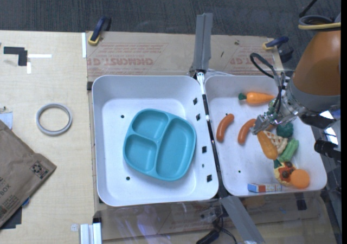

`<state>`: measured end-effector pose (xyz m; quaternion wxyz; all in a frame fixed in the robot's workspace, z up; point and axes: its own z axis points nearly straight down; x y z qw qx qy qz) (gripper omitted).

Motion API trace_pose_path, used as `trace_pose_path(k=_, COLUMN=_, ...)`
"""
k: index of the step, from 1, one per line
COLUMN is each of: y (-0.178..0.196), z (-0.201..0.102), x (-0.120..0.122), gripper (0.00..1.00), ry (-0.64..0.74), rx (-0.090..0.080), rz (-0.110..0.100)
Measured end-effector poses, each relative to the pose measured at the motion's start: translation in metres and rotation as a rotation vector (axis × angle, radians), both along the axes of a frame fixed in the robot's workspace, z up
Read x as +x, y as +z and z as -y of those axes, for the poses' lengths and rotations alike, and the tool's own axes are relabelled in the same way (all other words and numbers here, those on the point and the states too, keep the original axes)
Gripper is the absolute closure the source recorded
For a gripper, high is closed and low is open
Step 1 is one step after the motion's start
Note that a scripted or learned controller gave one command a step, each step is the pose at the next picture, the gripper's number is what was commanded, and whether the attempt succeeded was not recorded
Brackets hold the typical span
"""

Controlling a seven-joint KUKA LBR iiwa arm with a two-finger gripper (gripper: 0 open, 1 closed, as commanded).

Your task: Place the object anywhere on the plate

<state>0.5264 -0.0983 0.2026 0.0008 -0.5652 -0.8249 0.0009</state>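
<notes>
Toy food heaped in right bin (233, 183), sausage (224, 127) lying apart toward divider, carrot (258, 97) near far wall, blue three-part plate (160, 144) in left bin (103, 145), gripper (265, 123) low over heap, finger spread and hold unclear.

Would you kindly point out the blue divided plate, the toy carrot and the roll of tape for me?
Blue divided plate (160, 145): camera view, on the ridge between its compartments.
Toy carrot (258, 97): camera view, on the middle of its orange body.
Roll of tape (54, 110): camera view, on the far side of the ring.
</notes>
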Motion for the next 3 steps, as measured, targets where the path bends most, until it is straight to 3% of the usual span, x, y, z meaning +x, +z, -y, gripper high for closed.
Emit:
trace_pose_path(k=1, y=-0.013, z=-0.079, x=0.059, gripper=1.0, ry=-0.026, rx=-0.001, rz=-0.001)
trace_pose_path(k=2, y=-0.014, z=-0.16, x=0.046, gripper=1.0, ry=0.097, rx=-0.001, rz=-0.003)
trace_pose_path(k=3, y=-0.014, z=-0.16, x=0.046, gripper=0.0, ry=0.097, rx=-0.001, rz=-0.002)
